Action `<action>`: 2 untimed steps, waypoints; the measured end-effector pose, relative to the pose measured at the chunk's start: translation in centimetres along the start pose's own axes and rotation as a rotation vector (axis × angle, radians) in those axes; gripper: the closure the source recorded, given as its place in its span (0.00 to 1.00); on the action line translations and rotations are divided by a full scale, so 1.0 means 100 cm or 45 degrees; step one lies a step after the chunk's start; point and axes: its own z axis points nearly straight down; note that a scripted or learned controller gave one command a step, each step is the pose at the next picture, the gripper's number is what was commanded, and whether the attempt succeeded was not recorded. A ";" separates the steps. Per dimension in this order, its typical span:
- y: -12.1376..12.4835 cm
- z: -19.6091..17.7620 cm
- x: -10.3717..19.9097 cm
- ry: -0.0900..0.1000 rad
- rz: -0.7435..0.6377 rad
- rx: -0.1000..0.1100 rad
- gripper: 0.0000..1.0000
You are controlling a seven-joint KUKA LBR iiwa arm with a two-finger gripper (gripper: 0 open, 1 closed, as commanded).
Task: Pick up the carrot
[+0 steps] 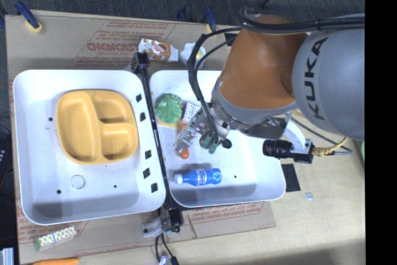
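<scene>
The carrot (183, 131) seems to be the small orange piece in the right bin (267, 186), lying near the bin's middle beside a white wrapper (190, 112). Much of it is hidden, and a greyish end shows just below it. My gripper (209, 138) hangs low over the bin, immediately right of that orange piece, under the arm's orange band (257, 65). Whether it touches the carrot cannot be made out.
A green leafy item (168, 107) lies at the right bin's back left and a blue bottle (200, 177) near its front. The left bin (31, 152) holds a yellow divided tray (97, 125). Packets lie outside the bins at the back (154, 48) and front left (56, 237).
</scene>
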 end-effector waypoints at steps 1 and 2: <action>-0.023 -0.044 -0.044 -0.002 -0.131 -0.001 1.00; -0.013 0.086 -0.021 0.004 -0.158 0.002 1.00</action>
